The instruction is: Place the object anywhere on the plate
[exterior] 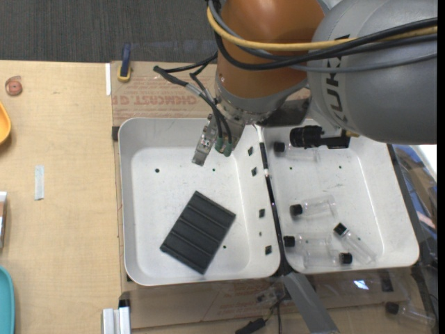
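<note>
Lying below the gripper [208, 147], whose grip I cannot tell, is the black plate [199, 231].

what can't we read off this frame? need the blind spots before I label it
- Gripper, camera view: small and blurred below the wrist; open or shut is unreadable.
- Left bin: part of its far rim lies behind the arm.
- Right bin: its far end is covered by the arm.
- Clear vials in the right bin: see-through, so their count and outlines are unclear.
- Black ribbed plate: plainly visible, nothing on it.
</note>
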